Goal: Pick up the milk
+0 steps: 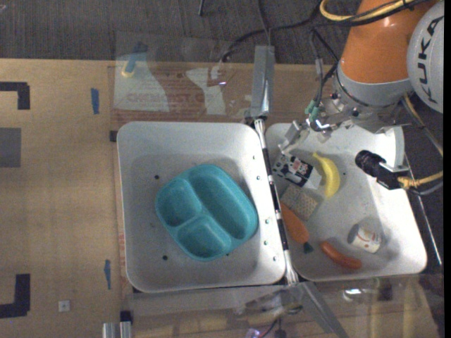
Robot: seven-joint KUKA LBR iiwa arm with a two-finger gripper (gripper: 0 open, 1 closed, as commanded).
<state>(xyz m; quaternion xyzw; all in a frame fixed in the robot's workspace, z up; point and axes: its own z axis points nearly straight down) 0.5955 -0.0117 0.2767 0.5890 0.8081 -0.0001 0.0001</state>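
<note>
The milk point(294, 170) is a small black-and-white carton lying on its side in the right bin point(394, 210), close to that bin's left wall. My gripper point(296, 138) hangs just above and behind the carton, near the bin's back left corner, below the arm's orange band point(377, 27). The gripper's tip comes down close to the carton's top edge, and I cannot make out whether they touch.
A yellow banana point(327, 174) lies right of the carton. In front of it are a grey textured block point(303, 203), an orange carrot point(294, 224), a sausage point(341, 255) and a white cup point(365, 238). The left bin point(141, 153) holds a teal divided plate point(206, 210).
</note>
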